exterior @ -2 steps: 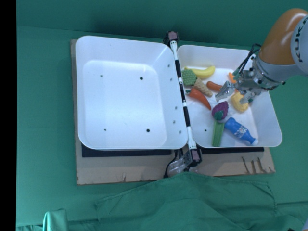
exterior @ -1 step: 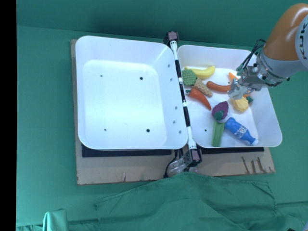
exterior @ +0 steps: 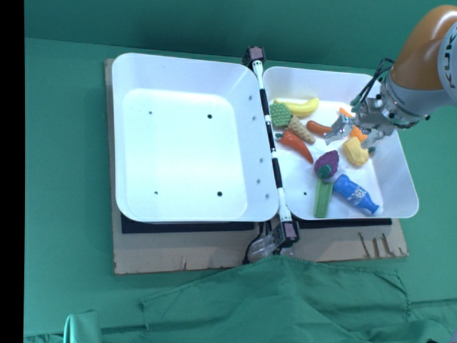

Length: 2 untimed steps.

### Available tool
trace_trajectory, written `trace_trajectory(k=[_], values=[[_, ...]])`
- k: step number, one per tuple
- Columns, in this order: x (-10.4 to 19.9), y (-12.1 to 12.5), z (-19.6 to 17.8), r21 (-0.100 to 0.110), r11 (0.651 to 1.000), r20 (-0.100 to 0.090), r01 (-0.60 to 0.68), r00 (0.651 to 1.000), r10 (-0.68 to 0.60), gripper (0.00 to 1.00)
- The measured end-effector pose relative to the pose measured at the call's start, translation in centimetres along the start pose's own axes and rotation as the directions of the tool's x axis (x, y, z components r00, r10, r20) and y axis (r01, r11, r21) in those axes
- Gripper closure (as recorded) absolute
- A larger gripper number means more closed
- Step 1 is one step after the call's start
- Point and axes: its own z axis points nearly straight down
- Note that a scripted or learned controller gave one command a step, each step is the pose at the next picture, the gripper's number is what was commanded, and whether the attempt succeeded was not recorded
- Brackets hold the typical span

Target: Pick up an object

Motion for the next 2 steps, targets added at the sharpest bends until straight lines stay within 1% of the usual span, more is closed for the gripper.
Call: trace_trajectory(k=[1,2], values=[[-3.3,-1.3,4.9,-0.015,1.000,0.007,-0.002,1.000,0.002,0.00],[-3.2,-1.1,3.5,-0.022,1.000,0.009,-0.002,1.000,0.002,1.00]])
